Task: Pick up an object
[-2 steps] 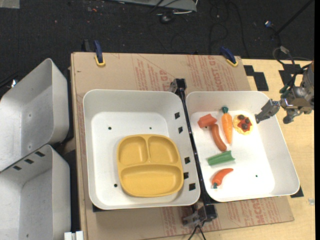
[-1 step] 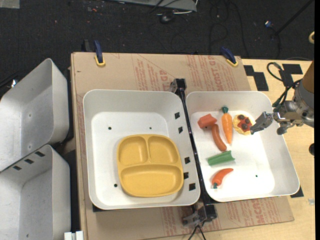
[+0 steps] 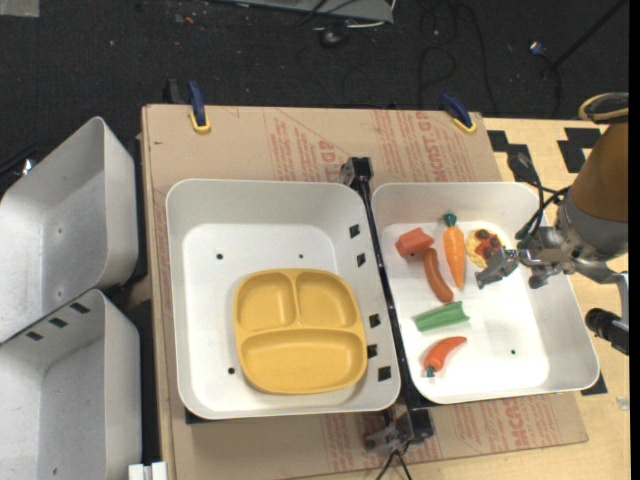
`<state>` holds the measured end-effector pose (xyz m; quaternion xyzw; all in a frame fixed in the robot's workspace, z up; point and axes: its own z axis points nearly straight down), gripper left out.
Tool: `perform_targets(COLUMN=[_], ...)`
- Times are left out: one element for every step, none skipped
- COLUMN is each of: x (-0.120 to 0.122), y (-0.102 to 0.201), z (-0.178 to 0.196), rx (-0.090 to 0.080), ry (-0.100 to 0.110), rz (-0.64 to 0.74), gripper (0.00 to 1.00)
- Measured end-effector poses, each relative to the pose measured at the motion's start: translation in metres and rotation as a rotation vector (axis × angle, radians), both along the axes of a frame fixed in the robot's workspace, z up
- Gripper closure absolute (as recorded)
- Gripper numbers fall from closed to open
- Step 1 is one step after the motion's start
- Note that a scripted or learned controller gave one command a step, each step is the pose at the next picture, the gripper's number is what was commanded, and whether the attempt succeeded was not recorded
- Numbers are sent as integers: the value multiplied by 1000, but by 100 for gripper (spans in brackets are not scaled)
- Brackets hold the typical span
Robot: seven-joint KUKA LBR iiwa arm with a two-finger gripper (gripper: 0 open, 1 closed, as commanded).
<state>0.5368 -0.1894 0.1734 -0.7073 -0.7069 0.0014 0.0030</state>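
Now the gripper (image 3: 497,265) hung over the right bin (image 3: 560,368).
Its fingers seemed released, grasping nothing, just right of the carrot (image 3: 455,253); a yellow plate (image 3: 298,330) lay in the left bin (image 3: 200,268).

Dark floor (image 3: 90,58) w/ cables (image 3: 440,63)

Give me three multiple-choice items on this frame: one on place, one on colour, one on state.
1. Where is the yellow plate?
A. left bin
B. right bin
C. on the floor

2. What colour is the carrot?
A. blue
B. orange
C. white

3. How does the gripper stand?
A. over the left bin
B. over the right bin
C. beyond both bins

Key: 1 A, it lies flat in the left bin. 2 B, orange body with a green top. 3 B, it reaches in over the right bin by the carrot.
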Motion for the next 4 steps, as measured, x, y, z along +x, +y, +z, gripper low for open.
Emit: perform_targets(x=[4,5,11,13], y=[5,4,1,1], z=[-45,-32,31,83], rx=[-1,-3,-5,-5], ry=[-3,-7,-13,-12], rz=[1,0,3,4], gripper=[0,100,100,100])
